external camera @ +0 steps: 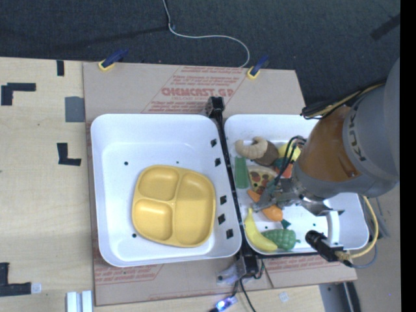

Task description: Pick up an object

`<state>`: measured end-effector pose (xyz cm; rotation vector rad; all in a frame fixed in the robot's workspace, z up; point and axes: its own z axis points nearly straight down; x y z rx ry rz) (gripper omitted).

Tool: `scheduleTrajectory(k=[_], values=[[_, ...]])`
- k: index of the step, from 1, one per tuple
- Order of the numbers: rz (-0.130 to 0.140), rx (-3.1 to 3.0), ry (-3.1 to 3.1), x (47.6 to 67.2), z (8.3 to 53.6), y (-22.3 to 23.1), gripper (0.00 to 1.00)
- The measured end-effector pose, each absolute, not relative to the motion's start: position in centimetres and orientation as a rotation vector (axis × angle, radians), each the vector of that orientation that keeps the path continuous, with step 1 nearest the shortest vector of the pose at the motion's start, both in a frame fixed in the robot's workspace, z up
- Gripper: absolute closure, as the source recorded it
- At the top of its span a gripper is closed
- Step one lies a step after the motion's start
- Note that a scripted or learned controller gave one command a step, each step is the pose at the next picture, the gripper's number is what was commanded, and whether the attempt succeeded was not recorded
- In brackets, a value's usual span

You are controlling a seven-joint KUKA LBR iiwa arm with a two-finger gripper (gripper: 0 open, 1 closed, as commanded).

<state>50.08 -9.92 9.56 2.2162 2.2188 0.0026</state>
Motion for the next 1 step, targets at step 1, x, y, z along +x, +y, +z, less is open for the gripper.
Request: scheduleTrajectory(k=[1], values=[[0.001,2.221,2.22,49.97,14.63,-10.95,1.0]])
